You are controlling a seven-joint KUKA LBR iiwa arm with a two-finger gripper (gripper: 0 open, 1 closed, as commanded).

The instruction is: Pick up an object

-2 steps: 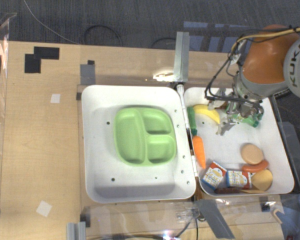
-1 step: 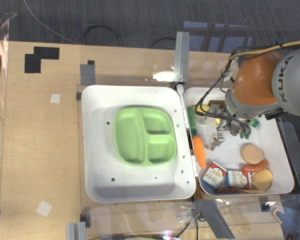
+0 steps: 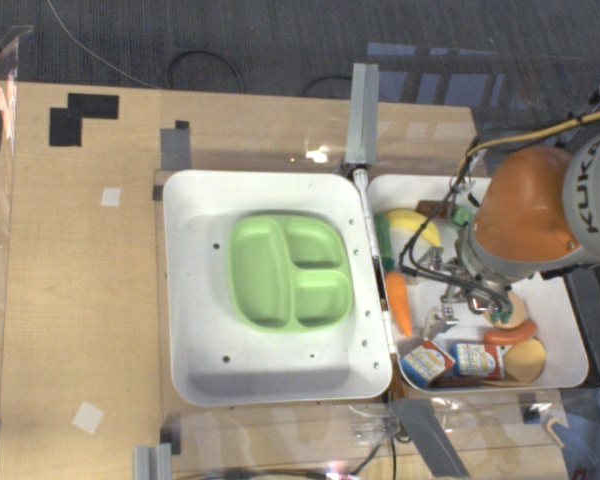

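Orange and slim, the carrot (image 3: 400, 305) lies lengthwise along the right bin's (image 3: 576, 360) left wall, by small cartons and round fruit. The pincer (image 3: 458, 300) hangs just right of it; I cannot tell its opening.

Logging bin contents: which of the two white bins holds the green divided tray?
The left bin holds the green tray. The right bin instead holds small items such as a carrot, under the arm.

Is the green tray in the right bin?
No, the green tray lies in the left bin; the right bin holds the small items.
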